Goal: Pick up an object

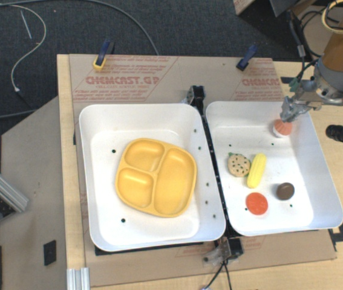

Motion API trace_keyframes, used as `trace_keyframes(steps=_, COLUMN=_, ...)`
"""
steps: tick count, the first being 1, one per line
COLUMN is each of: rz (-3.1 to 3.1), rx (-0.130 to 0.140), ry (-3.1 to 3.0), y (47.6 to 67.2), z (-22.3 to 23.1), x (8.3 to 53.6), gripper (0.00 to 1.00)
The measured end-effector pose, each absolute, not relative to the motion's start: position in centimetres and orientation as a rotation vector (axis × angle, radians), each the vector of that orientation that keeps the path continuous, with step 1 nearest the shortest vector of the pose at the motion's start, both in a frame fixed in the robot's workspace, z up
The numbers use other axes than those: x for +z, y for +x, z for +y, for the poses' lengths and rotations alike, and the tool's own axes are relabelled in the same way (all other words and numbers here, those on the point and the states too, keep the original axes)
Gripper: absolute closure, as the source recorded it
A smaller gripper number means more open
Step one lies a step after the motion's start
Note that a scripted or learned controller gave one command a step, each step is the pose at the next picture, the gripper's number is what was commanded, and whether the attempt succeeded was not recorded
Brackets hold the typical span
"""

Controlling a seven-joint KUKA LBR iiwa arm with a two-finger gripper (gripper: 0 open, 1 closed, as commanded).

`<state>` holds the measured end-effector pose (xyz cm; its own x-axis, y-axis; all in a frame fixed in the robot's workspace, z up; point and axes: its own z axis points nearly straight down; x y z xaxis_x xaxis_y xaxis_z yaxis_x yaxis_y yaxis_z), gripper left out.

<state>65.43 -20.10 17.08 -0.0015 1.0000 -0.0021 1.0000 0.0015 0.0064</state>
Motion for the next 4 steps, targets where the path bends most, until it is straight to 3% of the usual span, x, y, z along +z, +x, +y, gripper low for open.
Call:
trace_keyframes(steps=1, rz=2.219, rx=0.006, ry=2.213, y=66.4, z=-20.7, x=22.4, gripper=1.00)
trace_keyframes(steps=2, rz=2.220, rx=0.004, ry=2.216, y=66.5, z=-20.7, x=24.9, gripper=1.00)
trace_keyframes(steps=4, rz=2.229, rx=-0.001, ry=2.220, y=62.5, z=-12.2, x=24.5, gripper=1.00)
